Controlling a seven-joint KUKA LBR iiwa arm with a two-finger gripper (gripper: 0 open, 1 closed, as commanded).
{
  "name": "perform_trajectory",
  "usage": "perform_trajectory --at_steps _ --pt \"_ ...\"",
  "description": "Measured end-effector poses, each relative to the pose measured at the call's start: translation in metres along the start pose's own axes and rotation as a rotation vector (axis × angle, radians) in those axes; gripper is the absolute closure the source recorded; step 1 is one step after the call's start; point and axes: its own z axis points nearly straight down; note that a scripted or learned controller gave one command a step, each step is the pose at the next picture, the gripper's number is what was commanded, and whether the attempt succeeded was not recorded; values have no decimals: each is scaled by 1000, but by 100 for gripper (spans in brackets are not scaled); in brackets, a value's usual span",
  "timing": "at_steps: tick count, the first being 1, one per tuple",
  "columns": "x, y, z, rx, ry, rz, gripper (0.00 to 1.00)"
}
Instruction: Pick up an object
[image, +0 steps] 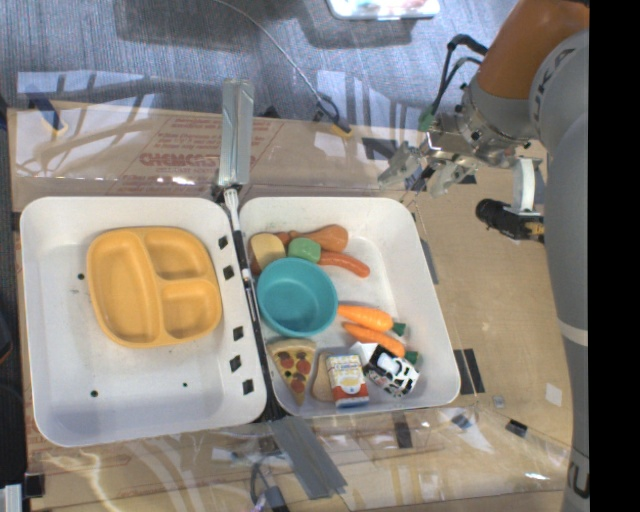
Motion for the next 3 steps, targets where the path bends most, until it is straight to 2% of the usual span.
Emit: perform_trajectory --at_steps 1,2,3 --pt "-3 -55 96 10 2 25 0" --pt "3 -1 31 -2 0 -79 0" --pt "-1 2 185 -6 -1 -521 0"
